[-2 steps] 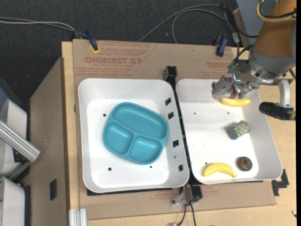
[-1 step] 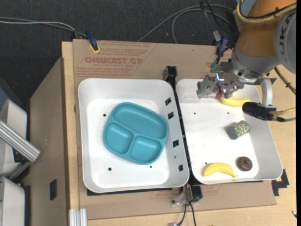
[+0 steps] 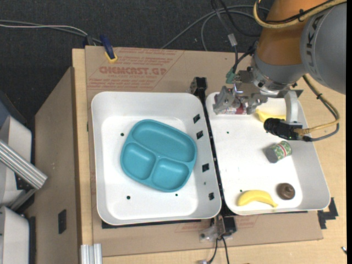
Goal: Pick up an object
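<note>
Grey metal and an orange band mark the arm (image 3: 297, 32), which reaches in from the right and hangs over the far corner of the right bin (image 3: 242, 164). Its gripper (image 3: 234, 100) sits low at that bin's far left corner, close to the rim; whether it is open or closed cannot be told from this angle, and a small reddish patch beneath it is too hidden to identify. Just to its right a yellow object (image 3: 270, 114) lies partly under the wrist. Nearer the middle of the same bin lies a small can (image 3: 279, 150) on its side, with a brown round object (image 3: 285, 191) and a banana (image 3: 256, 198) near the front edge. The left bin (image 3: 110, 197) holds a blue divided plate (image 3: 158, 154), well apart from the gripper.
</note>
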Tool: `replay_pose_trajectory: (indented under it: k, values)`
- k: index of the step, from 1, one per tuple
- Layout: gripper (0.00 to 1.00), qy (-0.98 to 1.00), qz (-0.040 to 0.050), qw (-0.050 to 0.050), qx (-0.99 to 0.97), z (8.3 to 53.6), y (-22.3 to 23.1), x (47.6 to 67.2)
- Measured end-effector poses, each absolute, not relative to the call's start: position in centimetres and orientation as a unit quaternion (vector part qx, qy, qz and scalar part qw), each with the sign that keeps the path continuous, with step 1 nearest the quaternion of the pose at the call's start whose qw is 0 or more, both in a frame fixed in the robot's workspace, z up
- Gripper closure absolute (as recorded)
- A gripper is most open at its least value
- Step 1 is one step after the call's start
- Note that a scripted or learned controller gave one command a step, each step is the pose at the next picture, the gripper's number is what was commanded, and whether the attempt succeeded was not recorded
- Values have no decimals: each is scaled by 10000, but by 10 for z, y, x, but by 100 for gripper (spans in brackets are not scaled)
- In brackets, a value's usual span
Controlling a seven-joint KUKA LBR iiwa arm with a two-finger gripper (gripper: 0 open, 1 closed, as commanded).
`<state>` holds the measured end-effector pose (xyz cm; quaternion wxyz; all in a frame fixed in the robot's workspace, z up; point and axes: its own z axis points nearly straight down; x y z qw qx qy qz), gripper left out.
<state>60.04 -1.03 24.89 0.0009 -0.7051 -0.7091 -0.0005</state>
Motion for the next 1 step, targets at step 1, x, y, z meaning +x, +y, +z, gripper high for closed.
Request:
replay_pose_trajectory:
  k: [1]
  values:
    - [100,-7092,4,22,-7050,242,35,592]
